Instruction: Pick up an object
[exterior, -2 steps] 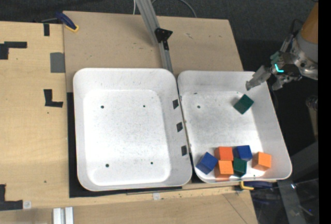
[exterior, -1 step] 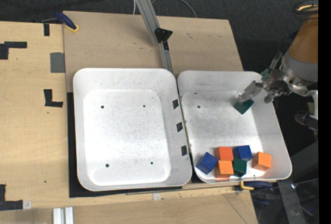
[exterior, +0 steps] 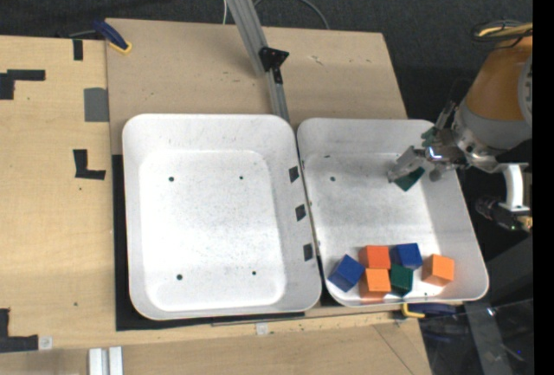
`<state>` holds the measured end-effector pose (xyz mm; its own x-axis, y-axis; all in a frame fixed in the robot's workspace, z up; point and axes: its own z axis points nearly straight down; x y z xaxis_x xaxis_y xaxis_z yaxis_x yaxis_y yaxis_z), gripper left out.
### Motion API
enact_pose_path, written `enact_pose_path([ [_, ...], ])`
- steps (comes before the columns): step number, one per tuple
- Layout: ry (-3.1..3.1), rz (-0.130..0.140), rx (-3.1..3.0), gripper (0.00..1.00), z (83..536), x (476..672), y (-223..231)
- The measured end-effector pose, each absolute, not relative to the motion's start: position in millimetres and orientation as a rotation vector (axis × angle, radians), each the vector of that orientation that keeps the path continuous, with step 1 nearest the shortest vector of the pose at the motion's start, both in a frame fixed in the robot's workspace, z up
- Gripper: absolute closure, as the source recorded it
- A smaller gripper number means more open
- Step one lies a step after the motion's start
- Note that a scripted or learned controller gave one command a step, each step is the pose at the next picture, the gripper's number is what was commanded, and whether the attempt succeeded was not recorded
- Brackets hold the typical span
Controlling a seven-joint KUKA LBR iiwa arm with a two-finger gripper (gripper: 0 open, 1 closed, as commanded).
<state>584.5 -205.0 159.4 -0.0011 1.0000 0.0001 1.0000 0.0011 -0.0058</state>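
Tool [exterior: 409, 174] is hovering over the right bin [exterior: 363, 144], seemingly pinching a green block [exterior: 407, 181] by its corner; so thin a grip is risking a drop among the blocks [exterior: 394, 268] below.

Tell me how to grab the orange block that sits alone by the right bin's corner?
Come straight down on the lone orange cube-shaped block and pinch its left and right faces. There is a small gap between it and the dark green block, and the white right bin's rim sits close behind, so a sideways approach looks cramped.
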Motion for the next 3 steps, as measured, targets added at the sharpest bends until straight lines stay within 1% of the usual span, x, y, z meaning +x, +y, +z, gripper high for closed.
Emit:
enact_pose_path([
  [1, -2.218, 0.008, -2.216, 0.0, 95, 581.6, -206],
  [2, -2.222, 0.001, -2.217, 1.0, 109, 583.5, -205],
  [3, -2.227, -0.004, -2.222, 1.0, 168, 581.2, -197],
])
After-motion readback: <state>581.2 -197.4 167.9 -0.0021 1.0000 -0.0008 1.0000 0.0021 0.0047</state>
